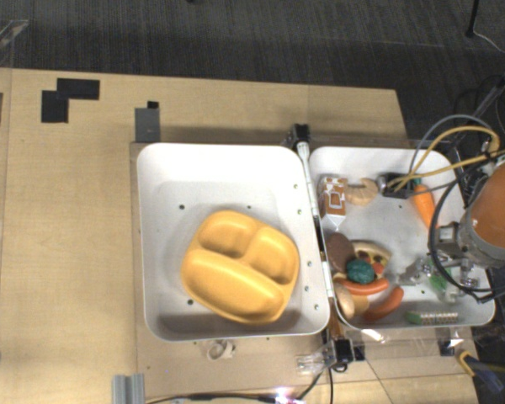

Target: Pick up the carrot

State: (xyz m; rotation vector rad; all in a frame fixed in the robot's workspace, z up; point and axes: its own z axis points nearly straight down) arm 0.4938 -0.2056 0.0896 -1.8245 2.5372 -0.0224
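The carrot (422,204) lies in the right bin (379,160), far side, partly under yellow cables (442,137). The gripper (438,268) state I cannot tell. It should descend along the carrot, avoiding the cables.

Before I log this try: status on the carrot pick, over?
Gripper low in right bin, nothing seen held. Carrot lies free near bin's far right side, under yellow cables. Toy food pile sits left of gripper.
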